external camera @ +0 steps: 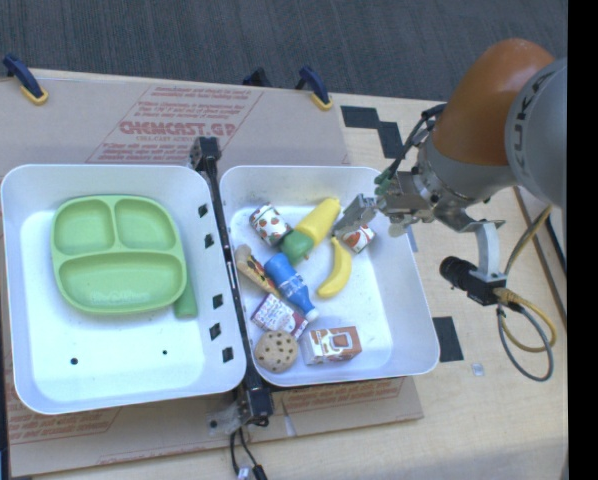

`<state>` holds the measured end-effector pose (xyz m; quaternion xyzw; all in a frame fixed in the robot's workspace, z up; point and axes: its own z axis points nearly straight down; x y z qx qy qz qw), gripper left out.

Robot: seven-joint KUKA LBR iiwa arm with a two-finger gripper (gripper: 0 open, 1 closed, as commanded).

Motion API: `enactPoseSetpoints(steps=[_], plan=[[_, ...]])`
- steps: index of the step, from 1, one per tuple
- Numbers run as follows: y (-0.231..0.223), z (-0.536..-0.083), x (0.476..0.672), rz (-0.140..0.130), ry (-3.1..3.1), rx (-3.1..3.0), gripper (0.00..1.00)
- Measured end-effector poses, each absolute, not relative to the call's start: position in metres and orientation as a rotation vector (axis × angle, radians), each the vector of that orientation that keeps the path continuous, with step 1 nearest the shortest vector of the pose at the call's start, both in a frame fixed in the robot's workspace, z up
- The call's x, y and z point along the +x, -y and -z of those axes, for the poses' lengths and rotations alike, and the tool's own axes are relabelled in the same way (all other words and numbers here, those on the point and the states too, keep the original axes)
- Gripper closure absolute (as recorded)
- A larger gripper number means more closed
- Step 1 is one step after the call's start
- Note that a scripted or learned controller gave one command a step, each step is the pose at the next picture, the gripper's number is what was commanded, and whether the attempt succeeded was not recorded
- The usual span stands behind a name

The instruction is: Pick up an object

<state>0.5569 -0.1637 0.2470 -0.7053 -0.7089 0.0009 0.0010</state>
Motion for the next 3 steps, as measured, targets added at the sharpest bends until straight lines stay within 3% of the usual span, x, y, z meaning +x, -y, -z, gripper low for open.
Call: enactPoseSetpoints(steps=[1, 2, 3], plan=[[0.186, -0.099, 0.557, -0.006, 2.224, -2.211, 0.0], [0.186, -0.111, 0.558, -0.006, 2.231, -2.208, 1.0], [0.127, -0.208, 0.566, 0.002, 2.228, -2.214, 1.0]])
